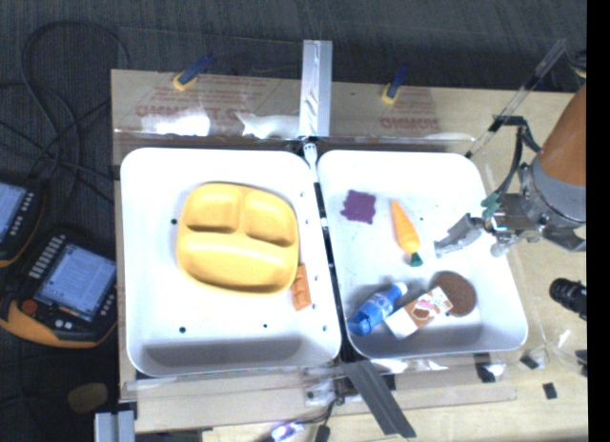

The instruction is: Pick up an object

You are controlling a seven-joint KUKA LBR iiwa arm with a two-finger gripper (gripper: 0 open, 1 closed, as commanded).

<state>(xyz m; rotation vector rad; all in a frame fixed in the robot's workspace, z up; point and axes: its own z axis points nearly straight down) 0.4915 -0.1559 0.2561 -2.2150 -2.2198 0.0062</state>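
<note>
Nearest in the right bin (496,335), along its near wall, lie three things in a row: one blue bottle (376,308) on its side at the left, one small carton (422,311) touching it, and one brown disc (457,293) touching the carton's right end. All three sit nearer and to the left of the jaws (457,237), which hang over the right part of this bin, a grey finger (456,235) pointing left; whether the jaws are apart or together cannot be told from this angle, and nothing shows between them. Just left of that finger, near but apart from it, lies one orange carrot (406,229), its green end toward the near side. Farther and left of the carrot is one flat purple piece (358,206), well apart from the jaws. In the left bin (143,335) one yellow tray (238,237) with three hollows lies in the middle, and one small orange piece (301,288) rests against the tray's near right corner, close to the wall between the bins. Beyond both bins, on the far part of the table (457,107), two blue and yellow clips (192,72) sit, one on the left and one on the right, with a metal post (315,88) between them.
</note>
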